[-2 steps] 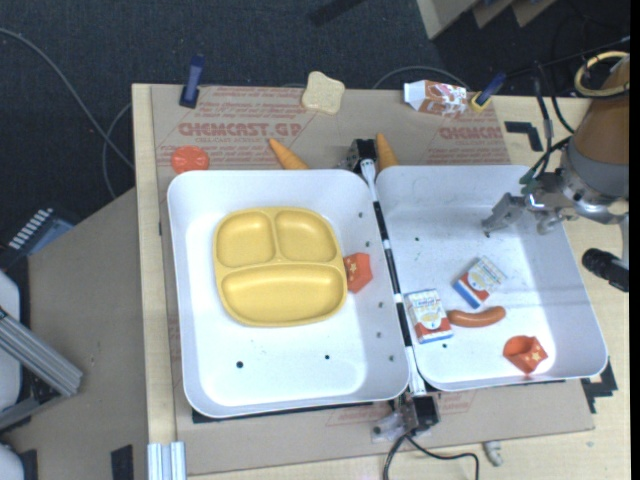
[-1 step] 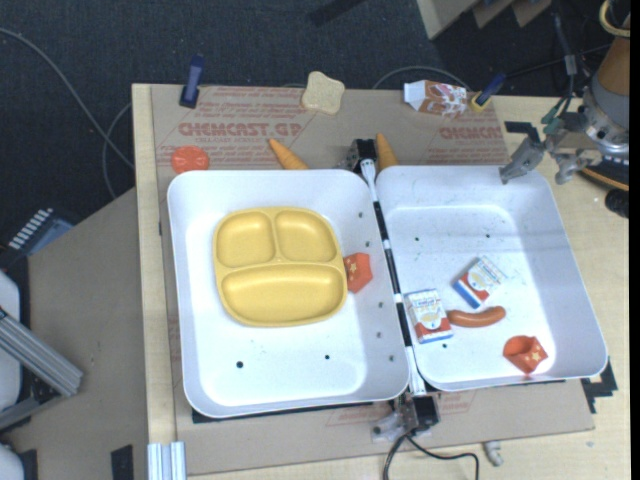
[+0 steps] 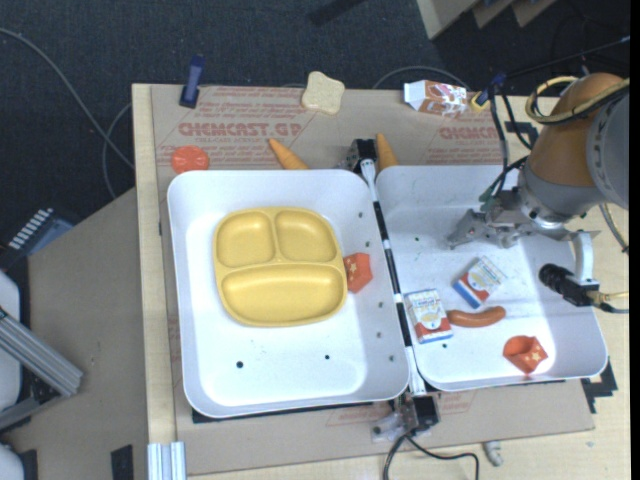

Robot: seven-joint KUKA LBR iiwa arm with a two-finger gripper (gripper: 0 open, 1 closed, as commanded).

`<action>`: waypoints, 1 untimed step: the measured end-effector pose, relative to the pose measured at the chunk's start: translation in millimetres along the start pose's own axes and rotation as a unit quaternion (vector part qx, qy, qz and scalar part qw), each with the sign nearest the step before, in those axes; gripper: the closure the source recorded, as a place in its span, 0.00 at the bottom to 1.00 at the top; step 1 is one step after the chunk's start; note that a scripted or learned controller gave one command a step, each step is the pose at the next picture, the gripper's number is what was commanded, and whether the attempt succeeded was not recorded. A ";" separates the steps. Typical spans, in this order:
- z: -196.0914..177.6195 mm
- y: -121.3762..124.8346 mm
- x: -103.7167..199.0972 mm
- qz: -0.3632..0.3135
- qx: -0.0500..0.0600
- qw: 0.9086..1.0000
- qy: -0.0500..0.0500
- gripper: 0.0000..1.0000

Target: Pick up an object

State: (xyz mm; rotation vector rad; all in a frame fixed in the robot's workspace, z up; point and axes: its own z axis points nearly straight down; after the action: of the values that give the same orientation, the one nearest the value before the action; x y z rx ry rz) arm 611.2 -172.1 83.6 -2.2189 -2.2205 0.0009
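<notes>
In the right bin lie four small things. A blue and white carton (image 3: 480, 279) rests tilted near the middle. Just below it a sausage (image 3: 476, 317) lies flat, its left end beside a red and white carton (image 3: 427, 315). A red piece (image 3: 525, 352) sits near the front edge.

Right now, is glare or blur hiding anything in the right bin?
Camera view: the right bin is bright but not blown out; the hot dog, both small cartons and the red piece read clearly. The gripper looks soft and grey against the white, fingers hard to separate.
</notes>
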 end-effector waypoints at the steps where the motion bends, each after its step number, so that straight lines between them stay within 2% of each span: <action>1: -1.6 55.7 -45.0 -0.002 0.005 1.000 0.007 0.00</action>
State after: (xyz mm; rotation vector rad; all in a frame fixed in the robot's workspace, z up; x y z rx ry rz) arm 666.9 -217.0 85.1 -2.2034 -2.2119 -0.0052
